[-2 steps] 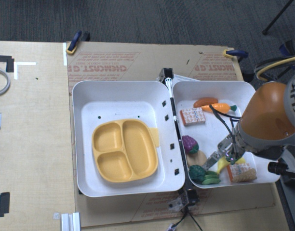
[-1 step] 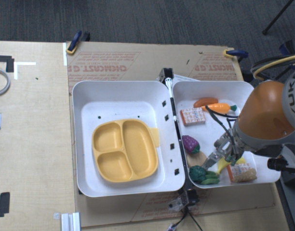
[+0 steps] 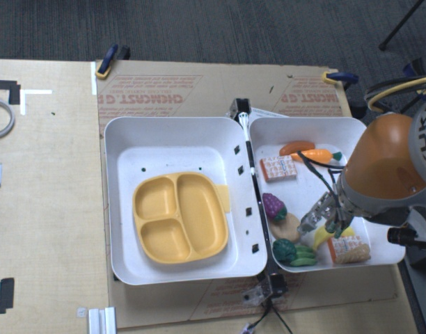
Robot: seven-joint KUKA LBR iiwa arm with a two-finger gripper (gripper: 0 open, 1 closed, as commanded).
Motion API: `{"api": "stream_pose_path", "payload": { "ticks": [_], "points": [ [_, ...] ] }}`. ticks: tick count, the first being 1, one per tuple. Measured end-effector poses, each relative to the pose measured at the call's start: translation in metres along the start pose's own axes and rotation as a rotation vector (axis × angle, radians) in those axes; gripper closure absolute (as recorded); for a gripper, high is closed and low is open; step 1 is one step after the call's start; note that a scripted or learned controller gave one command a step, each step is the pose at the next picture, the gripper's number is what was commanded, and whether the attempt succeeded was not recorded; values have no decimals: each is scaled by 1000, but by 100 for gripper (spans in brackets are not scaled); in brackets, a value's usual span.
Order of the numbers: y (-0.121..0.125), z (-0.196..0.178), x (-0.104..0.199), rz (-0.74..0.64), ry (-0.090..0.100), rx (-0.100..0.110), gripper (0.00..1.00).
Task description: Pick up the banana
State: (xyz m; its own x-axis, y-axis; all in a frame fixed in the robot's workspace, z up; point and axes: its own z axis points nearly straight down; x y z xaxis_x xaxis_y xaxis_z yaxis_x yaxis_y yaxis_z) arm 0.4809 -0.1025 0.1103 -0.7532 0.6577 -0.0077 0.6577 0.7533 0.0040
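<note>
One metal two-finger hand (image 3: 326, 223) hovered directly over the small yellow plastic banana (image 3: 323, 238).
Banana's long axis ran lower-left to upper-right; whether the hand was spread, I cannot tell.

This is a robotics lab or test cell, not a home or kitchen. A pale wooden surface (image 3: 46, 207) carries a sheet of printed cardboard (image 3: 199, 89) held down at its far corners by blue-and-yellow clamps (image 3: 110, 59), and two white bins (image 3: 122, 207) are joined side by side by black clips on top of it. Black tape marks (image 3: 5, 90) sit on the wood at the left. The food in the right bin is plastic toys, a yellow divided plate (image 3: 179, 216) lies in the left, and grey carpet (image 3: 213, 19) with loose cables (image 3: 394, 89) surrounds the rig.
</note>
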Motion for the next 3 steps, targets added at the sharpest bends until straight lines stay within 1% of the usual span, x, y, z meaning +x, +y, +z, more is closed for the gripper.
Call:
{"api": "stream_pose_path", "payload": {
  "ticks": [1,2,3],
  "points": [
    [3,11,3,-721,1,0,100],
    [4,11,3,-722,-4,-3,0],
    [-9,15,-9,-911,-3,-3,0]
  ]
}}
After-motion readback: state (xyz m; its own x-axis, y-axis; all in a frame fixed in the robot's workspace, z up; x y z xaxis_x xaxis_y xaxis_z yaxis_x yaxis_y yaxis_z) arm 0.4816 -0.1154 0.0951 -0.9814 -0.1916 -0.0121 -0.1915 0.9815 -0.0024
